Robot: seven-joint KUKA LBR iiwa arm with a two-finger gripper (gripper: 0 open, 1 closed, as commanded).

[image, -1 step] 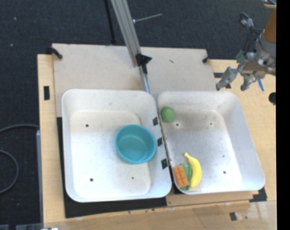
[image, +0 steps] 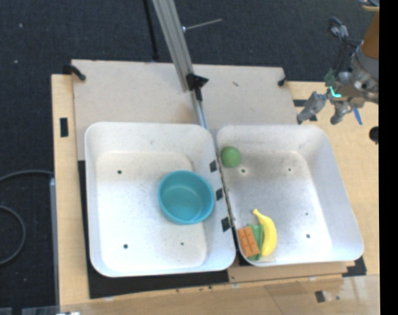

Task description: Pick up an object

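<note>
We see our arm [image: 368, 28] at the right edge as a grey body with an orange band above the wrist. Thin dark cables loop beside it near the top. Our wrist is a pale grey metal block carrying a small green-lit spot and a short blue mark. Our pincer [image: 325, 110] is grey metal, with two stubby fingers [image: 309, 109] of dull, slightly darker grey.

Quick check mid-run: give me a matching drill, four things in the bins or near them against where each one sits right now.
Things:
1. bowl
2. ball
3. banana
4. gripper

Places:
A. right bin, near corner by the divider
B. above the right bin's far rim
C. left bin
D. right bin, far corner by the divider

Pairs: 1-C, 2-D, 3-A, 4-B
</note>
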